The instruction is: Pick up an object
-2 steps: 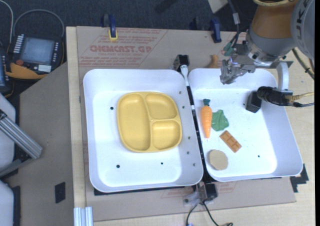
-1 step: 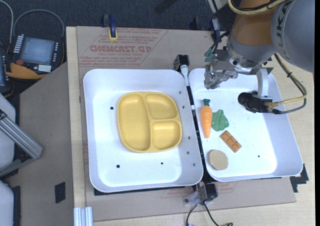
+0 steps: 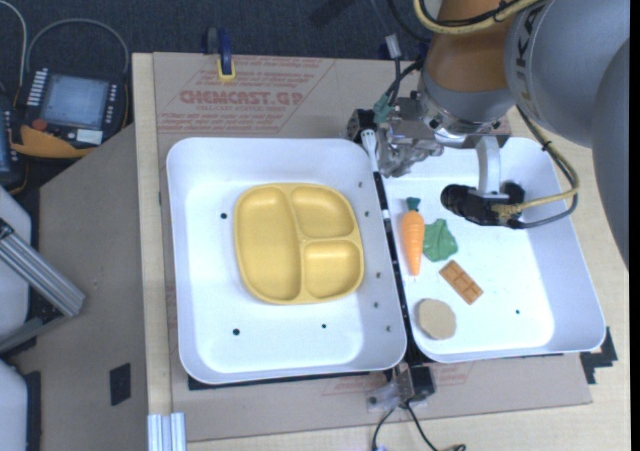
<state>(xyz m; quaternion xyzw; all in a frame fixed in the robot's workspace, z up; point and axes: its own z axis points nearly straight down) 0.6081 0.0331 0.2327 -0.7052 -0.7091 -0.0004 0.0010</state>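
The right bin [image 3: 560, 269] holds several small items. An orange toy carrot [image 3: 411, 239] with a green top lies upright along the bin's left wall. A green leafy piece [image 3: 439, 239] touches its right side. Below them lie a brown rectangular wafer [image 3: 461, 281] and a round tan cookie [image 3: 436, 318]. My gripper [image 3: 402, 151] hangs over the bin's back left corner, just above the carrot's top and apart from it. Nothing shows in its grasp. The grey arm with its orange band [image 3: 485, 14] covers the bin's back edge.
In the left bin [image 3: 200, 269] rests a yellow divided plate [image 3: 298, 241] with three compartments. A black part on a yellow cable [image 3: 483, 203] hangs from the arm over the right bin. The ridge between the two bins [image 3: 388, 239] runs right beside the carrot.
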